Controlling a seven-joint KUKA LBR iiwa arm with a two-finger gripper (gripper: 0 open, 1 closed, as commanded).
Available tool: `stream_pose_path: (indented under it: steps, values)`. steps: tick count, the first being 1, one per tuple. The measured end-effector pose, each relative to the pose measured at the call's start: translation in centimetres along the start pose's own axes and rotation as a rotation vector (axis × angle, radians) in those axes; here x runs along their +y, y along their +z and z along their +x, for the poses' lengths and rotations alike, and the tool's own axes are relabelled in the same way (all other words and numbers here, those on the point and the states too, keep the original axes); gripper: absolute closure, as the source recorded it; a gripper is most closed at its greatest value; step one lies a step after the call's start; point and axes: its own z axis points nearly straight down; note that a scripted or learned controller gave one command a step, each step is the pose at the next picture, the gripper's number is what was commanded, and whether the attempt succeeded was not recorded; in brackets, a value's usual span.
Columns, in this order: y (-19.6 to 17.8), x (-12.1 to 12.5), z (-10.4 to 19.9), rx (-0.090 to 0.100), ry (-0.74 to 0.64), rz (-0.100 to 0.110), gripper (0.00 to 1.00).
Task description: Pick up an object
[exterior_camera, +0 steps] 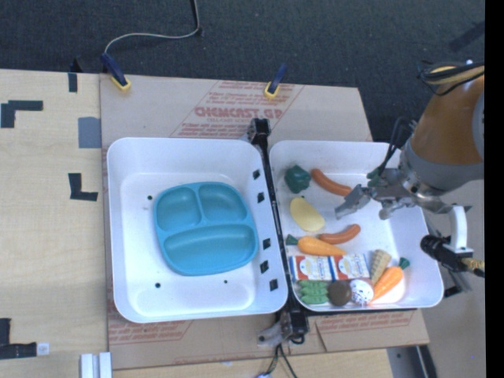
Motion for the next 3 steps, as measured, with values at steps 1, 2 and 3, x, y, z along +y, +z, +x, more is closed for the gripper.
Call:
stream_pose_path:
  steps: [1, 2, 3]
  values:
    - [2.7, 10.6, 4.3, 0.000, -0.001, 0.000, 0.00]
    - [12.5, 14.2, 2.5, -0.002, -0.001, -0.004, 0.00]
    - [11.5, 14.3, 2.5, -0.004, -0.002, -0.005, 1.00]
